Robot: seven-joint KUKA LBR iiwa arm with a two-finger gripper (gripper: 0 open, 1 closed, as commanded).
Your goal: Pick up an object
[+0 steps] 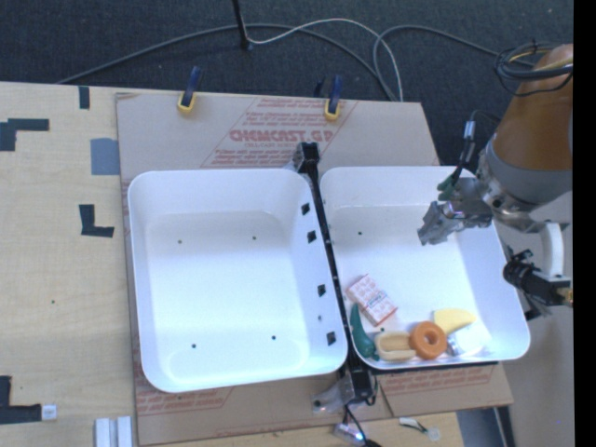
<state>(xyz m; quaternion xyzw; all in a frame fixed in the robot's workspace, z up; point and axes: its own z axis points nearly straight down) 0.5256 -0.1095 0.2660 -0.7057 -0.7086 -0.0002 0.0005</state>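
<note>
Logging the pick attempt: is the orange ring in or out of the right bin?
In. The ring lies on the right bin's floor near its front wall.

The end effector (436, 228) is too small and blurred to read; the arm (533, 128) runs off the right edge.

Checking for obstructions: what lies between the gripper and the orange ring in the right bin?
In the camera view, only bare white bin floor lies between the gripper and the orange ring; the small pink-and-white packet sits off to the left.
</note>
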